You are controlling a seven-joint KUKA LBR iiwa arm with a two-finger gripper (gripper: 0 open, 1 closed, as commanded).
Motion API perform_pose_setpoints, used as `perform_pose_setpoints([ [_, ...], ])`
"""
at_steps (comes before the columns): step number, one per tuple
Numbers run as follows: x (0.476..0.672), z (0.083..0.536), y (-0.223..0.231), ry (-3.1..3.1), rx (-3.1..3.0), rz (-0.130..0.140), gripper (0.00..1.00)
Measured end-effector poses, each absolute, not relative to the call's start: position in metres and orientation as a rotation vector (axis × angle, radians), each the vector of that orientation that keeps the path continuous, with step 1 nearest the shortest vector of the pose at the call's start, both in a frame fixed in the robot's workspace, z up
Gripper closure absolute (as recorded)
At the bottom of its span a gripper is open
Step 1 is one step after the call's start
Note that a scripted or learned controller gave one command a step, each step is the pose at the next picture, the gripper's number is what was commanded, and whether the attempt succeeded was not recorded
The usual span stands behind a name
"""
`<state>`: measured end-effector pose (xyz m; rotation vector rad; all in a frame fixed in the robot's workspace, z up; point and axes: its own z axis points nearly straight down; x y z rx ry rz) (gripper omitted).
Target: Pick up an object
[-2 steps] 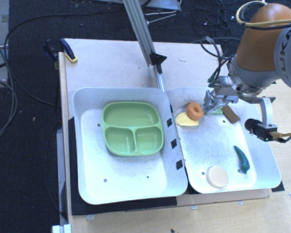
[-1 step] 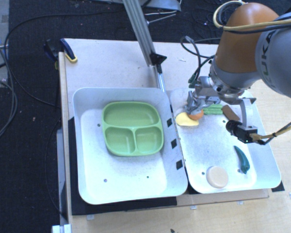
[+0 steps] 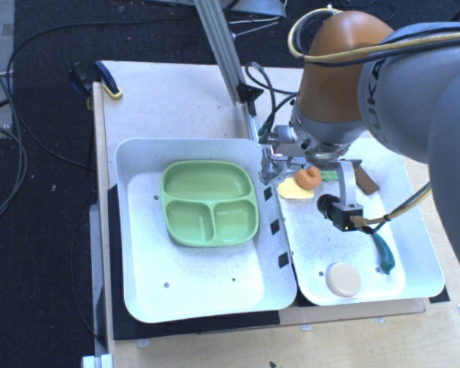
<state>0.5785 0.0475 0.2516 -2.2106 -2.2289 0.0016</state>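
One orange toy (image 3: 310, 177) beside gripper (image 3: 295, 167)

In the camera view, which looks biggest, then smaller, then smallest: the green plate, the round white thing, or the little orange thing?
1. Green divided plate in the left bin, by far the largest.
2. Round white disc in the right bin.
3. Orange piece under the wrist, smallest, though partly hidden, so this is unsure.

You get one readable mark: partial dark letters "UK" on the grey arm (image 3: 414, 90), near the orange band (image 3: 345, 60). Nothing else legible.
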Motion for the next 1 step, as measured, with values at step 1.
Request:
perform_pose_setpoints([
  [1,0.5752,0.2547,0.098,-2.23,-2.212,-0.002,1.0],
])
